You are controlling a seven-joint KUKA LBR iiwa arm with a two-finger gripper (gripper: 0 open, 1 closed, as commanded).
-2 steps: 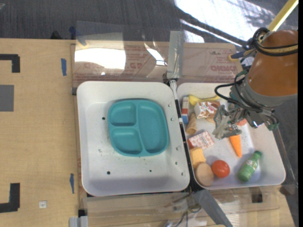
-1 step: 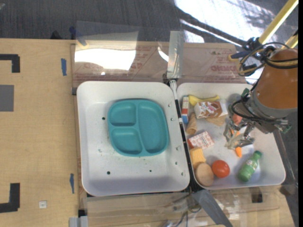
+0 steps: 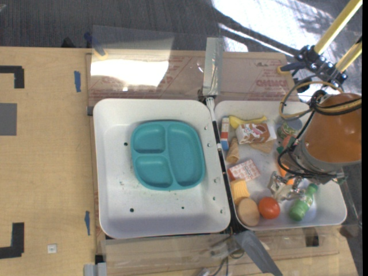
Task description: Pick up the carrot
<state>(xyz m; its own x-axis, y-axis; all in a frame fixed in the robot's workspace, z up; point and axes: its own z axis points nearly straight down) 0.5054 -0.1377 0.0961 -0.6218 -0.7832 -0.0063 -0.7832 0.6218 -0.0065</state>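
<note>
The carrot (image 3: 282, 169) is in the right bin (image 3: 336, 214). It shows as a small orange piece at the left edge of the arm's wrist, and the arm hides most of it. My gripper (image 3: 284, 186) is low in that bin, directly over the carrot's near end. Its metal tip lies between the carrot and a red tomato (image 3: 268, 207). The orange band of the arm (image 3: 339, 128) covers the bin's right half.
A green bottle (image 3: 302, 203) lies right of the gripper, with a tan round item (image 3: 248, 210) and yellow block (image 3: 240, 188) to its left. A banana (image 3: 247, 120) and snack packets (image 3: 253, 133) lie farther back. The left bin (image 3: 109, 154) holds a teal divided plate (image 3: 168, 154).
</note>
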